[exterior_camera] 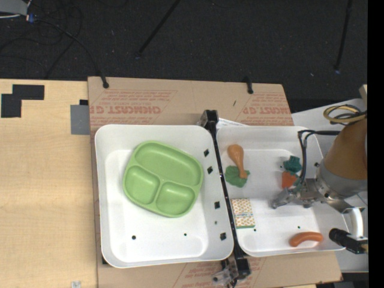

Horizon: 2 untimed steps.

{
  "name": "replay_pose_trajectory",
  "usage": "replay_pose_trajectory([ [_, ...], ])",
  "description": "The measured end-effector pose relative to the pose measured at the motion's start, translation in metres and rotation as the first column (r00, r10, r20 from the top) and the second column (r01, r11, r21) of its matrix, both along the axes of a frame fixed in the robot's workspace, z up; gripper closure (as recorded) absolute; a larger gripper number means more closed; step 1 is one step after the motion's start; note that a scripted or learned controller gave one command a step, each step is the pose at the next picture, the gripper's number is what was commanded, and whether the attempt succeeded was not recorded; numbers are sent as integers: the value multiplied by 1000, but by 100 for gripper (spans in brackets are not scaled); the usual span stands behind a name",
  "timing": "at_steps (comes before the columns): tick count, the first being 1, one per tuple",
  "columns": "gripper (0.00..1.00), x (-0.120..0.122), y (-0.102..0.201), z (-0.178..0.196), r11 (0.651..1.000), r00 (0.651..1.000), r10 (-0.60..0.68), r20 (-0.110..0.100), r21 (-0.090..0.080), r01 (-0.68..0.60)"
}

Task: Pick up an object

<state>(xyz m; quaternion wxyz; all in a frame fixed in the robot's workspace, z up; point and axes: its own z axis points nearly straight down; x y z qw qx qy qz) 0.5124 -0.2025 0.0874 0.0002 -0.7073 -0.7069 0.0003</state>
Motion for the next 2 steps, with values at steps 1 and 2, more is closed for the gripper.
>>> replay_pose_trajectory([
  [1,100,0,-1,11,1000,1000,-3,-1,0,3],
  [2,100,2,3,54,1000,1000,2,2,0,-2],
])
